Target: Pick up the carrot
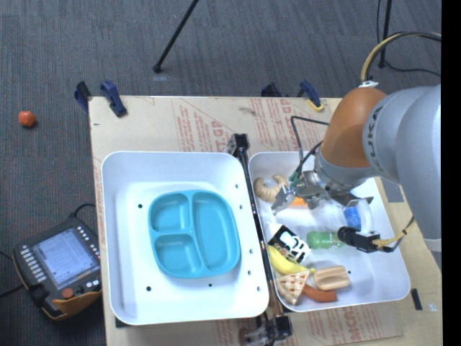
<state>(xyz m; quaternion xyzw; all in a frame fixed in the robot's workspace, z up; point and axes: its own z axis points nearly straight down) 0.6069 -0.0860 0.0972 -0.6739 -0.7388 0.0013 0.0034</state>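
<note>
From the overhead camera, the grey arm reaches in from the right and hangs low over the right-hand bin (392, 283), its gripper (292, 193) at the bin's upper left. Whether the jaws are apart or together I cannot tell; the wrist hides them. A sliver of orange just beside them, likely the carrot (297, 202), lies on the bin floor near a croissant (270, 187). That closeness suggests the arm is placed for a grasp, though nothing is visibly held. Further down lie a green bottle (324, 239), a banana (282, 259), a black-and-white toy (291, 244), a pizza slice (294, 285) and a hot dog (331, 277). The left bin (122, 265) on the counter (180, 121) holds a blue divided tray (193, 233).
</note>
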